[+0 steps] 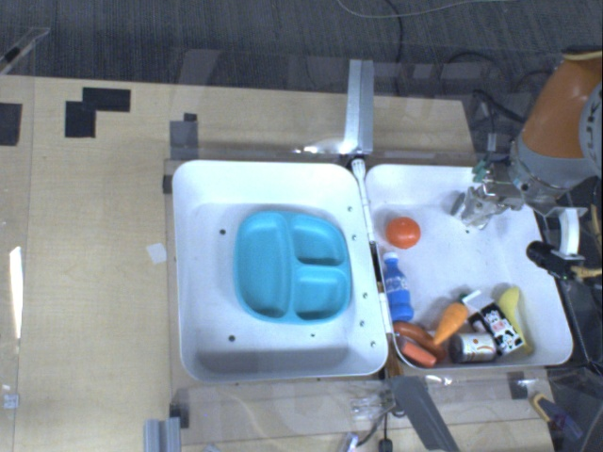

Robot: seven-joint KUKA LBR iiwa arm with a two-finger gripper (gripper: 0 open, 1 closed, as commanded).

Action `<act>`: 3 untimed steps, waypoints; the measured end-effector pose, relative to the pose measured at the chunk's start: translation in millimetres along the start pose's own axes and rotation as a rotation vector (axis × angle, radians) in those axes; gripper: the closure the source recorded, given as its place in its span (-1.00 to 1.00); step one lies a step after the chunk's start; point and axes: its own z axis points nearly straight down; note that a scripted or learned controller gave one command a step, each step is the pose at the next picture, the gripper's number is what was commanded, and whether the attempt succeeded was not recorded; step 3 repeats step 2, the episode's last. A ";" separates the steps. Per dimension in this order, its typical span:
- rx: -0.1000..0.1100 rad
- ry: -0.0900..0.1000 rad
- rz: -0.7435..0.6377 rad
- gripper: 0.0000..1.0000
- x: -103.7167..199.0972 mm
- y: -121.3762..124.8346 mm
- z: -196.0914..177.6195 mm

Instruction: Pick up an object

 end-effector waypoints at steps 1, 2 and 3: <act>-0.003 -0.001 0.191 1.00 -44.6 -66.8 -109.2; 0.001 0.000 0.224 1.00 -45.3 -70.8 -49.5; 0.001 0.000 0.224 1.00 -45.3 -70.8 -49.5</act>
